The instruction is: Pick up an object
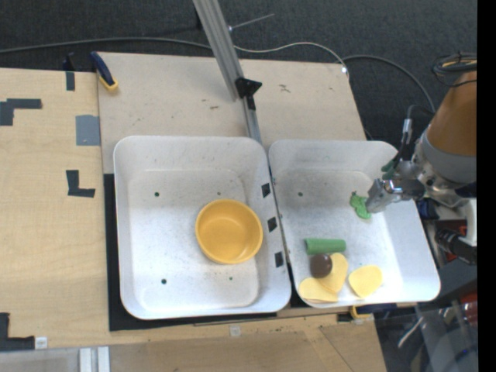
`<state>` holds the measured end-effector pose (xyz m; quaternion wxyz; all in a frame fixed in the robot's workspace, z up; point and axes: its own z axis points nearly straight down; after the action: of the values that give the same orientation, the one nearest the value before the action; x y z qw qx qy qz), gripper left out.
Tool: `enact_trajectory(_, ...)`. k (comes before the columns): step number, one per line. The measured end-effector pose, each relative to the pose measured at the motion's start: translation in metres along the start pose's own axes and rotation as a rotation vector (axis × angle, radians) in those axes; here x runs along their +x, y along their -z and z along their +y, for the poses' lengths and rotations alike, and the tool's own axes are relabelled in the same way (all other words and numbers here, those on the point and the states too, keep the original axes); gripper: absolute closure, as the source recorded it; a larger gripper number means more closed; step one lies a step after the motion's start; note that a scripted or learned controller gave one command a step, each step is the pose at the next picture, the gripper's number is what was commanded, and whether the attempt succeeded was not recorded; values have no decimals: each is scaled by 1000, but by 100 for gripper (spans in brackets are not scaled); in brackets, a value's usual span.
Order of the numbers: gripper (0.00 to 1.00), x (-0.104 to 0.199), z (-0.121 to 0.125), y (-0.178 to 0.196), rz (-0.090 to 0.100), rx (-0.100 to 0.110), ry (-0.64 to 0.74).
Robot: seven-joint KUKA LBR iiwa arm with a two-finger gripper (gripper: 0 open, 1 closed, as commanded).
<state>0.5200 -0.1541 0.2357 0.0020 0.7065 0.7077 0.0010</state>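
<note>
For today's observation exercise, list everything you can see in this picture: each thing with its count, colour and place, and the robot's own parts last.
bins: 2, white, side by side on the bench
bowl: 1, yellow, left bin, towards its right side
green piece: 1, green, right bin, at the tip of the hand
green stick: 1, green, right bin, near side
brown ball: 1, brown, right bin, just below the green stick
yellow pieces: 2, pale yellow, right bin, near edge, one touching the brown ball
clamp: 1, blue and yellow, far left of the bench
rail: 1, grey metal, slanting down to the gap between the bins
arm: 1, grey with orange band, right
hand: 1, grey, over the right bin
</note>
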Motion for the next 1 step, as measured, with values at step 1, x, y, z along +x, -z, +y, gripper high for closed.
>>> enact_trajectory(1,100,52,4,-12,3,7,4)
